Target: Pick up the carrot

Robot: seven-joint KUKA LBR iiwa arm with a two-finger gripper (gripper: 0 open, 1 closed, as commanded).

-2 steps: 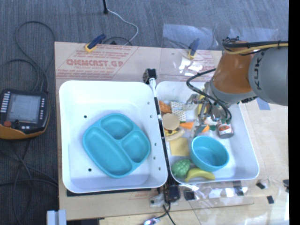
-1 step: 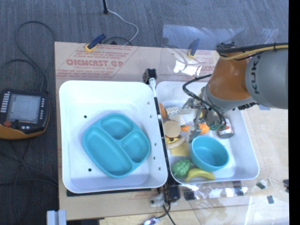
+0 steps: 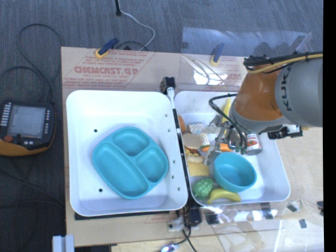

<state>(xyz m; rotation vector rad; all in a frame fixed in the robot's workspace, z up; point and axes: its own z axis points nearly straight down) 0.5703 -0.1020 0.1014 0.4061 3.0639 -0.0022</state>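
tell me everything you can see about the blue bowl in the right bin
The blue bowl is a round, smooth, plastic-looking bowl of plain turquoise, standing upright with its open mouth up and nothing visible inside. It sits toward the near end of the right bin. A banana lies against its near side, with a green broccoli-like piece beside that. The tool hangs just above its far rim.

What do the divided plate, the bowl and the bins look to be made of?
The divided plate and the bowl look like moulded plastic: even turquoise colour, rounded edges, a soft sheen. The left bin and right bin seem glossy white plastic with rounded rims, though coated metal can't be ruled out.
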